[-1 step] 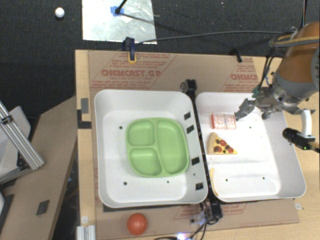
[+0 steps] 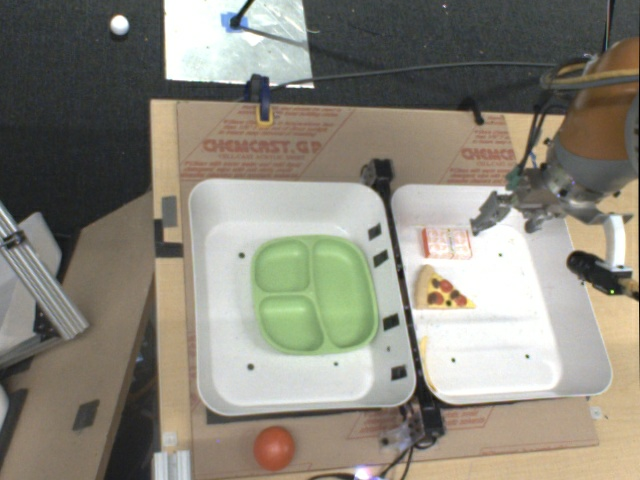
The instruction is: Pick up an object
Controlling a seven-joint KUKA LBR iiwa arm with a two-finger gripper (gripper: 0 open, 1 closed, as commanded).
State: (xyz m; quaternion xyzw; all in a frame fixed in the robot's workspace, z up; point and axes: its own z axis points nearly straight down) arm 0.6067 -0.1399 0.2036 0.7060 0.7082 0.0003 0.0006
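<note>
In the right bin (image 2: pixel 560 368) lie a small pink-and-white packet (image 2: pixel 446 241) and, just below it, a toy pizza slice (image 2: pixel 441 290) with red dots. My gripper (image 2: pixel 512 214) hangs over the bin's upper right part, to the right of the packet and slightly above it in the view. Its two fingers (image 2: pixel 490 213) stand spread apart with nothing between them. The left bin (image 2: pixel 215 298) holds a green divided plate (image 2: pixel 313 293).
An orange ball (image 2: pixel 273 447) rests on the bench in front of the left bin. A silver sheet (image 2: pixel 236 28) lies at the back, and a metal frame (image 2: pixel 35 283) stands at the left. Black clips (image 2: pixel 380 173) join the two bins.
</note>
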